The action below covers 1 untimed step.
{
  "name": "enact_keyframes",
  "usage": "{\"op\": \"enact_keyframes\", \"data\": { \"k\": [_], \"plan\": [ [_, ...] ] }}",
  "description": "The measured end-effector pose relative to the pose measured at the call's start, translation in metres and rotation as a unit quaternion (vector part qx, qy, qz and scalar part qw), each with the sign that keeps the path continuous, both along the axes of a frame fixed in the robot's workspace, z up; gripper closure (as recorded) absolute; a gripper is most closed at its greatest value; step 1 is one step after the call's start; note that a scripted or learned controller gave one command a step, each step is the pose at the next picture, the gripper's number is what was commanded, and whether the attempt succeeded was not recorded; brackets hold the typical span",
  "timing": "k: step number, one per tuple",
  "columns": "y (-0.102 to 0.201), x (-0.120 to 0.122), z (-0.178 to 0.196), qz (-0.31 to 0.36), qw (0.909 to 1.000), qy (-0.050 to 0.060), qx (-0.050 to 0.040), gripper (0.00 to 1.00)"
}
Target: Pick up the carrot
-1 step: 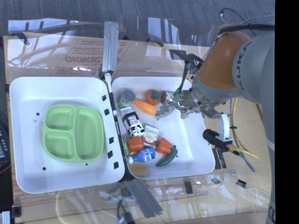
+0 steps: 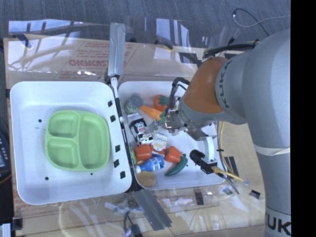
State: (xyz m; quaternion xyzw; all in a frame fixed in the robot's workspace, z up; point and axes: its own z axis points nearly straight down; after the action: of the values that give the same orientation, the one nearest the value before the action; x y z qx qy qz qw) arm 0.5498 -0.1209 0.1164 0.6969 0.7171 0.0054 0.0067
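While the gripper hangs low over the right bin, whether it is wide, narrow or holding anything cannot be told. Just up and to its left lies the orange carrot, close beside it, with a red-orange tomato-like toy just beyond. Below it sit a small white carton, a red pepper and a green pepper. Far to its left, the other bin holds a green divided plate.

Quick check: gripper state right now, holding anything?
Gripper: cannot be told; it sits over the right bin beside the carrot.
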Motion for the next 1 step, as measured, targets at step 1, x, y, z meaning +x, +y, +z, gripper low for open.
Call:
{"op": "enact_keyframes", "data": {
  "k": [1],
  "plan": [
    [-0.0284,0.0701,0.0598,0.035,0.9993,0.008,0.0000,0.00]
  ]
}}
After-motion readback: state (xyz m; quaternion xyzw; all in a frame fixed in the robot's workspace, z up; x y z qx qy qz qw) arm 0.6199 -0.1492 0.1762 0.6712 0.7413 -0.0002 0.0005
